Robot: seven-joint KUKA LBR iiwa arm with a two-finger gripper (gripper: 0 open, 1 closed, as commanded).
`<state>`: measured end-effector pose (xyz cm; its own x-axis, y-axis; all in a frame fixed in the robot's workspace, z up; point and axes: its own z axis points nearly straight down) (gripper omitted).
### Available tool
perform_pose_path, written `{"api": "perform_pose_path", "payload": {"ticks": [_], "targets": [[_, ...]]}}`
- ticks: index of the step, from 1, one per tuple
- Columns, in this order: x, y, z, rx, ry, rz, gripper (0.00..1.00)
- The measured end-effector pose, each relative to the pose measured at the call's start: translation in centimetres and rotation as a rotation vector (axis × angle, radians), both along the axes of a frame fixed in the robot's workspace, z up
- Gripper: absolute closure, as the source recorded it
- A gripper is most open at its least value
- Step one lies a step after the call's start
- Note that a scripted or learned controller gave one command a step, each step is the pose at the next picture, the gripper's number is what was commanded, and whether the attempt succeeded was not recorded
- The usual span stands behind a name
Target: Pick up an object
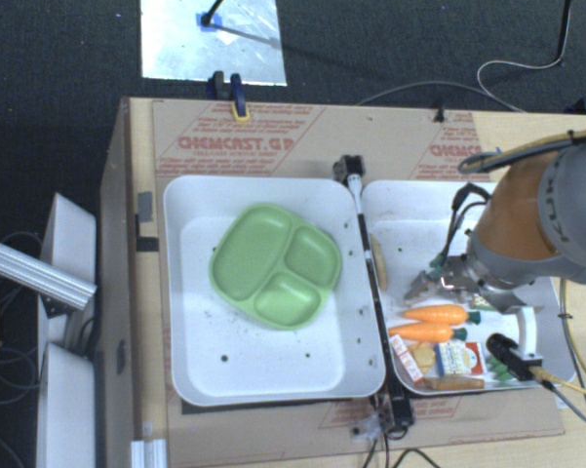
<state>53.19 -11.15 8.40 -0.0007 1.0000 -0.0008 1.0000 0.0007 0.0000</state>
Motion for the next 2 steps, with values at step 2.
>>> {"api": "perform_pose_path", "payload": {"ticks": [2], "targets": [[-4.35,2.36,0.07,-0.001,-0.006,0.001,0.0]]}}
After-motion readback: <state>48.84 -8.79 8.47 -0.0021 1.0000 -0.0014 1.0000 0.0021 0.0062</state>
